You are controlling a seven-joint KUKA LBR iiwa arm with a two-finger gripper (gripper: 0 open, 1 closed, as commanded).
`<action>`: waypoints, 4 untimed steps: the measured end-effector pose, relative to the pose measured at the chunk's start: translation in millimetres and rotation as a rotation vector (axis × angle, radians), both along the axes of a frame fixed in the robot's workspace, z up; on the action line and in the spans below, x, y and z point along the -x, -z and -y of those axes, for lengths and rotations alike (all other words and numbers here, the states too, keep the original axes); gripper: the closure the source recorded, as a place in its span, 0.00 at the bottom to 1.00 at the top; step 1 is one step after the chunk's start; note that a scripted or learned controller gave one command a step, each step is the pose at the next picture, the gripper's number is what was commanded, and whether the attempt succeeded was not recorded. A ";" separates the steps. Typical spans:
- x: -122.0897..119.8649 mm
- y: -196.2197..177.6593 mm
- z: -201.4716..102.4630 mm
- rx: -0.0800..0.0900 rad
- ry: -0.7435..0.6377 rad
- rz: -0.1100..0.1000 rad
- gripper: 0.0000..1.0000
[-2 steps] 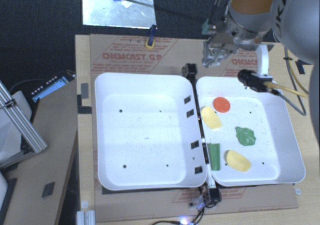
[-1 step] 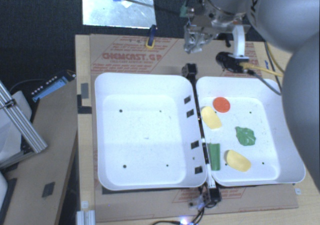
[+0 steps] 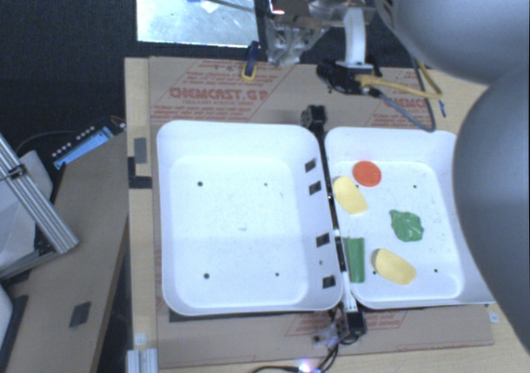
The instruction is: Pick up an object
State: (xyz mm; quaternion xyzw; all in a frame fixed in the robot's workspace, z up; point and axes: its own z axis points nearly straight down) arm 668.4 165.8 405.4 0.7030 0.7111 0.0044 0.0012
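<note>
The right bin (image 3: 431,156) holds several small objects: an orange-red disc (image 3: 367,173) near its back, a pale yellow piece (image 3: 349,196) beside the divider, a green crumpled piece (image 3: 407,225), a green bar (image 3: 354,259) by the left wall and a yellow piece (image 3: 393,267) near the front. My gripper (image 3: 284,41) hangs high above the bench's far edge, behind the left bin, well away from all of these. Nothing shows between its fingers.
The left bin (image 3: 178,156) sits to the left of the black clips (image 3: 319,189) on the divider. The grey arm (image 3: 464,15) crosses the top right and overhangs the right bin's edge. Cables (image 3: 397,94) lie behind the right bin. A metal frame (image 3: 37,214) stands at the left.
</note>
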 end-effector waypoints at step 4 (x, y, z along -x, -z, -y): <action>0.0 -54.0 -68.6 0.004 0.006 -0.005 1.00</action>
